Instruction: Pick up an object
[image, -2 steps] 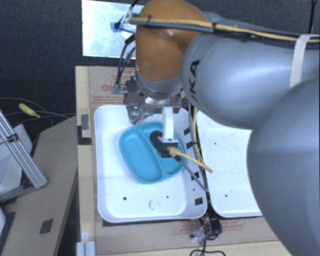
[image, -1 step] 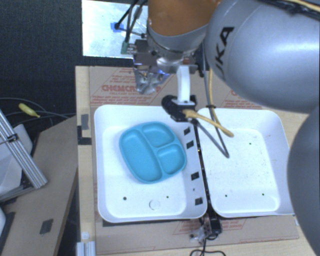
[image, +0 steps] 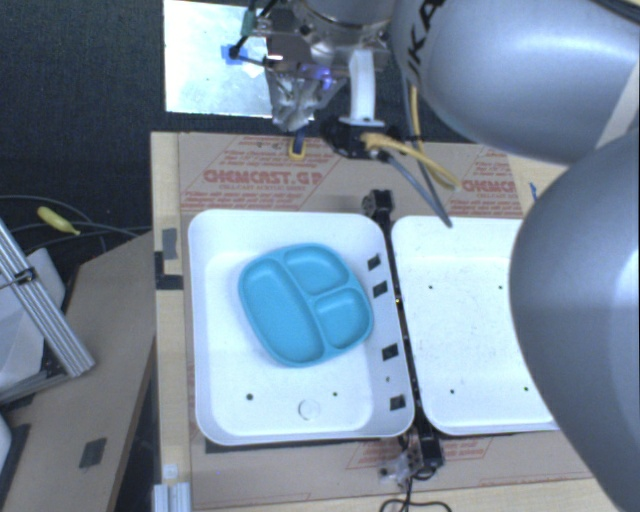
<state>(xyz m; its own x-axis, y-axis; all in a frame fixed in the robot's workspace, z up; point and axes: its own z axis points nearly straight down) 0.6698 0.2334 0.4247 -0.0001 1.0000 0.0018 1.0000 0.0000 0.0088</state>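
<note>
You are looking down on a counter (image: 175, 180) covered with brown cardboard printed in red lettering, with two shallow white bins set side by side on it. The left bin (image: 215, 400) is smooth, glossy plastic with rounded corners and a raised rim. In it lies a blue tray (image: 303, 304), a rounded, roughly oval piece of matte plastic moulded into three compartments: one long section on its left side and two smaller ones on its right. It sits flat, turned at a slant, near the middle of the bin and a little toward the far side, apart from every wall. The right bin (image: 455, 330) has the same white plastic, lightly speckled with dark specks and a few small holes. A row of black clips runs along the seam between the two bins.

The grey arm (image: 560, 70) fills the upper right and right side of the view as broad, smooth, blurred curved shells, and it cuts off the far right part of the right bin. The jaws (image: 293, 118) hang beyond the far edge of the left bin, over the cardboard, well apart from the blue tray. They are a cluster of bright metal and wiring, small and partly washed out against a pale panel behind them, so you cannot tell whether they are open or closed. A yellow cable (image: 415, 152) and a grey one trail from the wrist toward the bins.
</note>
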